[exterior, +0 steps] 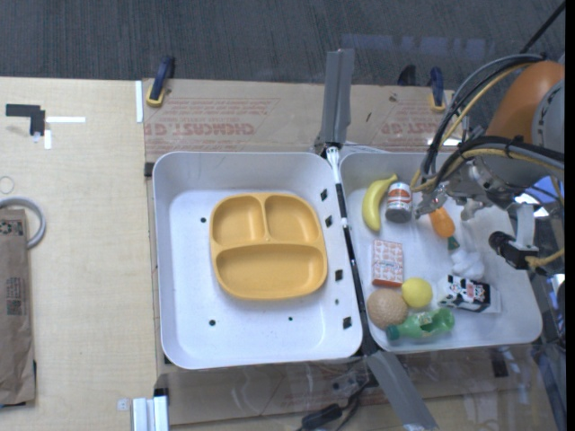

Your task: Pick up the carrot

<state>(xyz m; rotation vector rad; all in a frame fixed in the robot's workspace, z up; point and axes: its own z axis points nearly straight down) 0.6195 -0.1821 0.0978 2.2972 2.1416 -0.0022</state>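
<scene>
The carrot (pixel 442 223), a short orange piece, lies in the right bin (pixel 517 326) near its middle, just right of a small can (pixel 399 202). My gripper (pixel 437 201) hangs directly over the carrot's upper end, reaching in from the right under the grey arm with its orange band (pixel 528 97). Cables and the wrist body cover the tip of the gripper, so I cannot make out whether it touches the carrot.
A banana (pixel 376 201), a red-printed card (pixel 388 263), a lemon (pixel 416 292), a brown round item (pixel 387 308), a green toy (pixel 422 325) and a black-and-white item (pixel 470 292) share the right bin. The left bin (pixel 180 268) holds a yellow divided plate (pixel 268 245).
</scene>
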